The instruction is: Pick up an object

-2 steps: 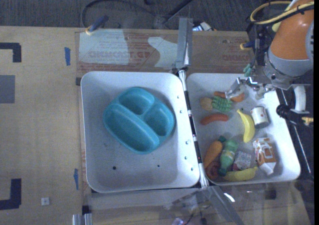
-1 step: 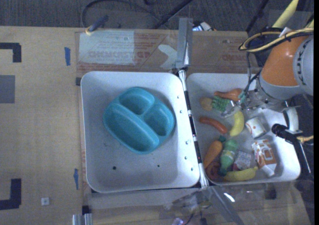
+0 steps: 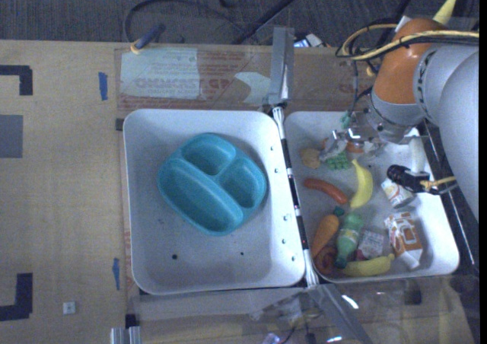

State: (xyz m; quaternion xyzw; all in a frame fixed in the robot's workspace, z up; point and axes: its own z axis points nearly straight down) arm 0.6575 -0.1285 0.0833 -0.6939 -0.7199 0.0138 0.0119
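Note:
My gripper (image 3: 342, 142) hangs low over the far left part of the right bin (image 3: 445, 247), just right of a pale yellow toy (image 3: 310, 157). Something small, green and orange, shows right under it, too blurred to name. Toy food fills the bin nearer the camera: a yellow banana (image 3: 362, 183), a red sausage (image 3: 326, 189), a carrot (image 3: 326, 233), a green bottle (image 3: 348, 233) and a white and orange carton (image 3: 404, 237). I see nothing clearly between the gripper's tips.
A blue divided plate (image 3: 213, 181) lies in the left bin (image 3: 144, 259). A second yellow toy (image 3: 370, 265), a grey packet (image 3: 372, 242) and a small white cup (image 3: 396, 195) crowd the right bin. A ridge (image 3: 291, 198) separates the bins.

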